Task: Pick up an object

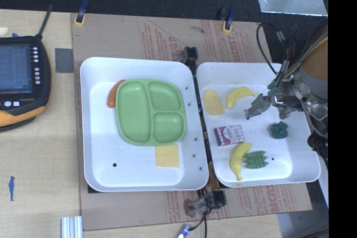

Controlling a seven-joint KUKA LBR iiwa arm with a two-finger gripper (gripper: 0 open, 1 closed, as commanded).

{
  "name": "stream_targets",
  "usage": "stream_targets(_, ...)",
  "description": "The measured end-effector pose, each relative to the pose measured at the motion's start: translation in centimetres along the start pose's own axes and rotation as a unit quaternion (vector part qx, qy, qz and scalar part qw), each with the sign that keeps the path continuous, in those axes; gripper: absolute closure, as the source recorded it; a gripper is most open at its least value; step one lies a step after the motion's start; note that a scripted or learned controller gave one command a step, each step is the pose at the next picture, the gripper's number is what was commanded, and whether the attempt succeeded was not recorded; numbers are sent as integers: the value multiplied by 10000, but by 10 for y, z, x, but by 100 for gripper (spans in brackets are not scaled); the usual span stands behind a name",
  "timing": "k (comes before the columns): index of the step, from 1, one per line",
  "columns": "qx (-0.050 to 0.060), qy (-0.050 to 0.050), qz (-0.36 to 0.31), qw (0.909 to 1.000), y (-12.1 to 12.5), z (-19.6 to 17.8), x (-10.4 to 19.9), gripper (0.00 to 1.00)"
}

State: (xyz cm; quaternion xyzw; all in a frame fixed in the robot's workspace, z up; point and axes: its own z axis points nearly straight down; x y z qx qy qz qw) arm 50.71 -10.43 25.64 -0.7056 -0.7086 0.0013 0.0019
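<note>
banana (240, 96): nearest pick, lying at the back of the right bin (298, 174), just beside a pale yellow slice (213, 102). Looks like a light, stiff plastic toy with slick skin, so I'd pinch across the fat middle.
tool (269, 104): hangs over the bin floor right of that banana, fingers apart, nothing between them.
arm (312, 72): reaches in from the right, wrist tipped down.
neighbours: green lump (279, 130), small packet (229, 135), another banana (239, 160).
</note>
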Motion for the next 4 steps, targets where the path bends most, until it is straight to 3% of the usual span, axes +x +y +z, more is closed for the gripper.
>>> stream_targets(1,3,-3,-4,10000,-31,102,-12,0)
stream_targets(2,6,-1,-5,10000,-31,166,12,0)
stream_targets(3,9,-8,-27,10000,-31,155,11,100)
stream_targets(4,-10,-1,-3,10000,13,64,67,100)
